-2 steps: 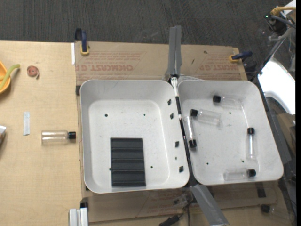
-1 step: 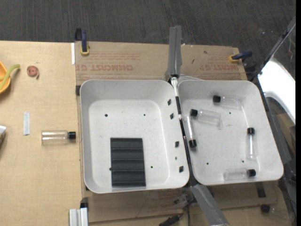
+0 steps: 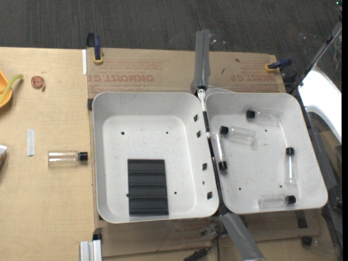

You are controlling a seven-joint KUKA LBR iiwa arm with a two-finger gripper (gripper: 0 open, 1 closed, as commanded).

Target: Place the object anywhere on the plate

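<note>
A black ribbed rectangular plate [image 3: 147, 187] lies flat in the left bin [image 3: 109, 118], near its front wall. The right bin [image 3: 304, 145] holds several clear vials with black caps. One vial [image 3: 260, 115] lies near the back and another [image 3: 237, 135] is left of centre. A third vial [image 3: 219, 153] rests along the left wall. A further vial [image 3: 290, 165] lies by the right wall, and one more [image 3: 277, 201] sits at the front right corner. All the vials lie on their sides, apart from the plate.
Another capped vial [image 3: 66, 157] lies on the wooden bench left of the bins, beside a white strip [image 3: 30, 143]. A pink disc [image 3: 37, 82] and an orange-yellow item [image 3: 5, 88] sit further back left. Clamps [image 3: 95, 49] [image 3: 277, 65] hold the cardboard behind the bins.
</note>
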